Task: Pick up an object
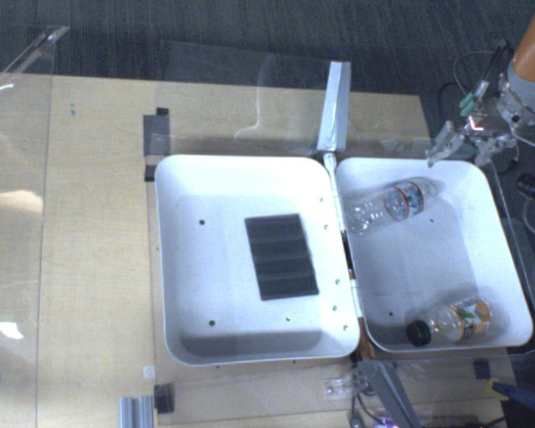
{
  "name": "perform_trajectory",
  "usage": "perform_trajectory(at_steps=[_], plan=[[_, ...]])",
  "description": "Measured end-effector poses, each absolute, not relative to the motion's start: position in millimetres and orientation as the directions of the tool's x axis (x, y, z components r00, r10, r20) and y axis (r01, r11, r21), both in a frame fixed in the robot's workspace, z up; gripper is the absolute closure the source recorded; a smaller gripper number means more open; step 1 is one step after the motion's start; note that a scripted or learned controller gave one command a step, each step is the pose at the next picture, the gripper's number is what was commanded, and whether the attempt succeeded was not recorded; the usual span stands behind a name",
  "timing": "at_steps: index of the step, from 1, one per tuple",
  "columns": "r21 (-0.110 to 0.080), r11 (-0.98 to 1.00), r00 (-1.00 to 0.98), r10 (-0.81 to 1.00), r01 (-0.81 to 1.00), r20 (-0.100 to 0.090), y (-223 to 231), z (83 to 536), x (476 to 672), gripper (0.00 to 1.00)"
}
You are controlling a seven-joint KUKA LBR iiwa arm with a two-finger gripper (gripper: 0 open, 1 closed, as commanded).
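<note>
A clear plastic bottle (390,205) lies on its side in the far part of the right bin (508,266). A second bottle (450,322), with a black cap and an orange label, lies in that bin's near right corner. A black ribbed rectangular pad (282,256) rests flat in the middle of the left bin (183,239). My gripper (465,146) hangs over the far rim of the right bin, beyond and to the right of the clear bottle. Its fingers (440,144) stand open with nothing between them.
A grey metal bar (335,105) runs away from the seam between the bins at the back. Cables (481,65) hang near the arm at the upper right. Clear plastic panels border the wooden bench (71,239) on the left.
</note>
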State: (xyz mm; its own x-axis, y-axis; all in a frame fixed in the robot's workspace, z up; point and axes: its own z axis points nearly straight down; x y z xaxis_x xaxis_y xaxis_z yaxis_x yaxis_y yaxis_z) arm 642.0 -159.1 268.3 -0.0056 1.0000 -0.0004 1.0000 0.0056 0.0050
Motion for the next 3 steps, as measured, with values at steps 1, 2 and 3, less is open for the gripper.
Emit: perform_trajectory(at_steps=[1,2,3], plan=[[0.004,0.085,-0.085,0.996,0.996,0.0,-129.2,169.3,655.5,0.0],[0.008,0.076,-0.076,0.997,0.997,-0.001,-136.8,110.8,655.5,0.0],[0.011,0.293,-0.293,0.956,0.956,-0.003,-111.6,89.0,599.7,0.0]])
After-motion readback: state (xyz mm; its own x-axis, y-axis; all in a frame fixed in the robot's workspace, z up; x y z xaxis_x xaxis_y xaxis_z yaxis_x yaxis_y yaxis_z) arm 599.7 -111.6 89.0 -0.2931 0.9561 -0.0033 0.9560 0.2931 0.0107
